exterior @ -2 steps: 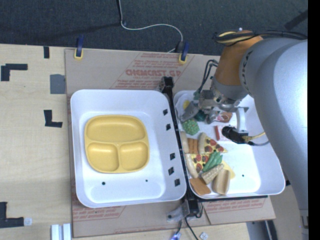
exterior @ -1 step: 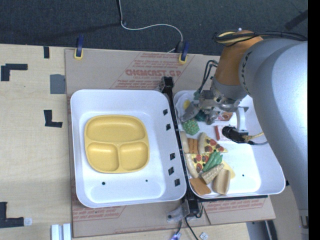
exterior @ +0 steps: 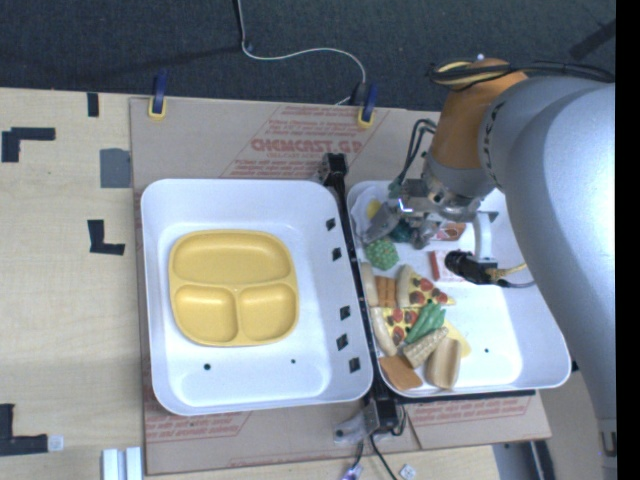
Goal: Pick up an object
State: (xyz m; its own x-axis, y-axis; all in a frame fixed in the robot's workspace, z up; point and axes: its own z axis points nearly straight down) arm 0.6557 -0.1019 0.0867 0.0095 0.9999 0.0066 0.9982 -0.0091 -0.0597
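Toys (exterior: pixel 415 323) crowd the right bin (exterior: pixel 520 353) beneath the claw (exterior: pixel 400 223).

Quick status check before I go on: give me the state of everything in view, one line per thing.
gripper: low over the far end of the right bin, amid the toy food.
right bin: toy food piled along its left side.
pizza slice: lying flat in the pile.
green broccoli piece: resting in the bin beside the gripper.
left bin: holds the yellow tray.
yellow tray: upright, nothing in its compartments.
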